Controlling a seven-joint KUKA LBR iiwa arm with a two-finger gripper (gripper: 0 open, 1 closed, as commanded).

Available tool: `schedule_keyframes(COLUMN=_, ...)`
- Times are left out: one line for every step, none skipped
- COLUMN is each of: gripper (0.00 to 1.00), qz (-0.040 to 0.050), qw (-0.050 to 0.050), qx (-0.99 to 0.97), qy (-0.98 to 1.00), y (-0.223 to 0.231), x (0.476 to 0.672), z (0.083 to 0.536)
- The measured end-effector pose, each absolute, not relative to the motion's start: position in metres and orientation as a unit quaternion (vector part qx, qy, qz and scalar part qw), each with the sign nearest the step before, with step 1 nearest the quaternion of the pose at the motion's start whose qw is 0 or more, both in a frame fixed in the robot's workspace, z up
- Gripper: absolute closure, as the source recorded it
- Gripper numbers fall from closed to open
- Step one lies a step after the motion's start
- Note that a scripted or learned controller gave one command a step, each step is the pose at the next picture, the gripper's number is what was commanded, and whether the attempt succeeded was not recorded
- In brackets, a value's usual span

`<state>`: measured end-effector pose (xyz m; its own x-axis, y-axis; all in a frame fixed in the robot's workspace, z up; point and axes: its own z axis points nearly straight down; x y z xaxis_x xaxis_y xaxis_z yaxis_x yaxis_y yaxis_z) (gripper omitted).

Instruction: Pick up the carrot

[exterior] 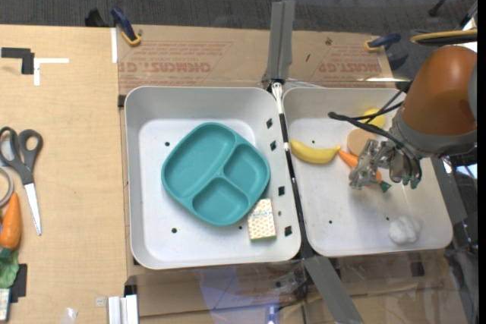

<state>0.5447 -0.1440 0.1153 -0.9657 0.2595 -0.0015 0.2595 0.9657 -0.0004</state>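
At the near edge of the right bin (425, 239), a small white fluffy ball (403, 229) is seen resting on the smooth plastic floor. In the left bin (137, 186), a small rectangular sponge (262, 221) with a pale speckled face is set against the near corner of a teal plate (216, 173), a rounded, glossy tray divided into three compartments.

Farther in, the gripper (367, 177) is lowered into the middle of the right bin, its metal fingers (358, 175) pointed down at the bin floor. The carrot (348, 158), a short orange tapered piece, is seen just to the left of the fingers, its far end running under them. Whether the fingers are closed on it or merely beside it cannot be told, as the wrist and cables cover the tips. A smooth curved yellow banana (313, 152) is laid just left of the carrot, and a round tan disc (359, 141) is partly hidden behind the gripper. Another yellow object (374, 117) is glimpsed near the far wall.

The arm (444, 99) is reached in from the right, its domed orange band held above the bin and bent steeply downward at the wrist.

On the wooden tabletop (68, 125) to the left, grey-handled scissors (23, 163) are laid flat.
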Motion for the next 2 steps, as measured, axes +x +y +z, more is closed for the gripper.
schedule_keyframes(gripper=1.00, qz=0.0000, qw=-0.001, qx=0.199, qy=0.980, y=-0.071, x=0.553, z=0.190)
schedule_keyframes(gripper=1.00, qz=-0.0004, qw=0.000, qx=0.175, qy=0.985, y=-0.135, x=0.538, z=0.339)
